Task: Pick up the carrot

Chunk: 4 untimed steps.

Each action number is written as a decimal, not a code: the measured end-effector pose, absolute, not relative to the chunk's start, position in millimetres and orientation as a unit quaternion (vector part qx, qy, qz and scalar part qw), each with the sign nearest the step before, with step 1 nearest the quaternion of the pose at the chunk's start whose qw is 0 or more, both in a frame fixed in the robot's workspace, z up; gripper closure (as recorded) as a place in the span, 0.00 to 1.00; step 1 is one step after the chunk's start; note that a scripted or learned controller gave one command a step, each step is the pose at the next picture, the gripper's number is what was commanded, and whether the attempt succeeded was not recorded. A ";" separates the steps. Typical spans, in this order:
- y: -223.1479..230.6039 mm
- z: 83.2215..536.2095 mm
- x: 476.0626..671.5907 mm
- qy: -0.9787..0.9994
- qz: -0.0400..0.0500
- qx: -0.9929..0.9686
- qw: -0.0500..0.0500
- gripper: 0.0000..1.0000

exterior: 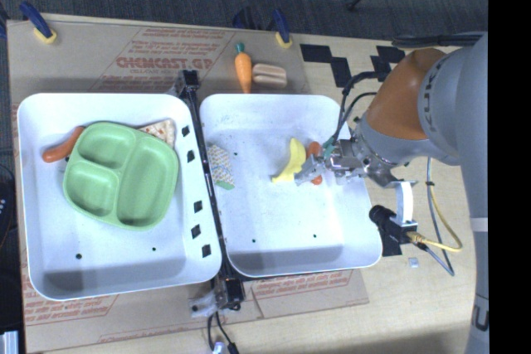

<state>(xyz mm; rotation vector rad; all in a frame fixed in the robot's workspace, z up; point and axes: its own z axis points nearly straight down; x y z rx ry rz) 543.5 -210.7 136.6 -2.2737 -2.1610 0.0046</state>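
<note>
Gripper (318,170) low in right bin (274,244) beside banana (291,161) — grip state unreadable. Carrot (242,69) lies outside at 12 o'clock — you must retarget there.

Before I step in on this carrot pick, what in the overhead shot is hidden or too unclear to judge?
- Gripper: fingers too small and blurred, beside the banana; open or shut is unclear.
- Small orange thing by the gripper: too small to identify.
- Hot dog: mostly covered by the green tray.
- Waffle piece: partly under that tray.
- Carrot: plain, outside the bins beside a wooden block.
</note>
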 end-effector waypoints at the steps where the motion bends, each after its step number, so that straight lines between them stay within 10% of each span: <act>1: -148.2 91.3 620.2 -0.590 0.001 -0.808 0.002 0.00; 2: -100.1 91.9 656.6 -0.662 0.001 -0.749 0.001 0.00; 3: -68.5 215.7 657.0 -0.728 0.000 -0.685 0.000 0.00; 4: -143.9 90.5 655.5 -0.784 0.001 -0.620 0.002 0.00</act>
